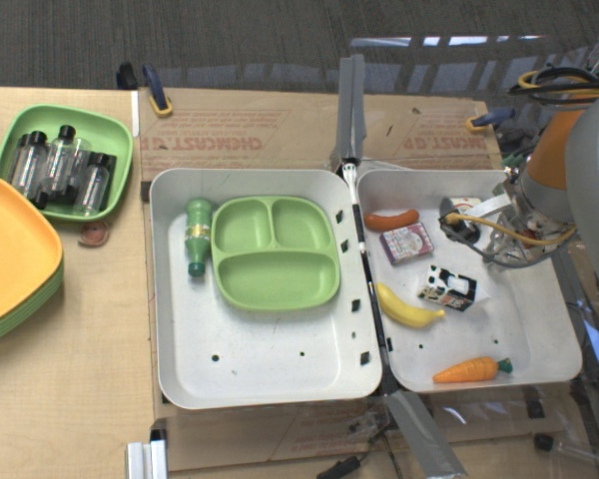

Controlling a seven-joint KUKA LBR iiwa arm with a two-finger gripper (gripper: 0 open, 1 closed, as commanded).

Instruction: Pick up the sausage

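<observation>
In the right bin's far left corner, the sausage (392, 219) lies with its long axis left-to-right, left of the gripper (497, 250). I cannot tell whether the gripper is apart or together.

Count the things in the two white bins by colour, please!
Green: 2, the bottle and the plate
Red: 1, the sausage
Orange: 1, the carrot
Yellow: 1, the banana
Pink: 1, the packet
Black and white: 1, the small box
Total: 7
</observation>
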